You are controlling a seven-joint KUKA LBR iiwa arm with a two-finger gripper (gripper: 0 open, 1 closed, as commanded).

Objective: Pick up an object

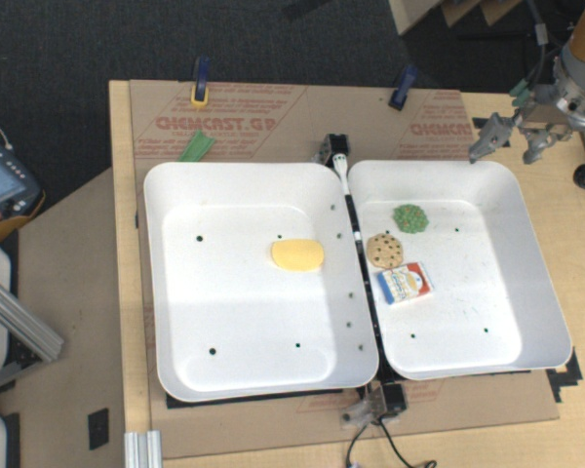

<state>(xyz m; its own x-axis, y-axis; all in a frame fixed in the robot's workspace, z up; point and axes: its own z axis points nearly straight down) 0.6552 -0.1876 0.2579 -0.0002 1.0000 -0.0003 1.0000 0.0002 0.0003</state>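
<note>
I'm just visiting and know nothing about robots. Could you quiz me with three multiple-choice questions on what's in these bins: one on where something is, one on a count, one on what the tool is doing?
1. Where does the yellow oval piece lie?
A. left bin
B. right bin
C. on the cardboard

2. How many things lie in the right bin?
A. one
B. three
C. five

3. The tool is:
A. clamped on the cookie
B. pressing the yellow piece
C. open, above the right bin's far corner

Answers: 1 A, it rests mid left bin. 2 B, green piece, cookie, small packet. 3 C, fingers spread, nothing between them.
</note>
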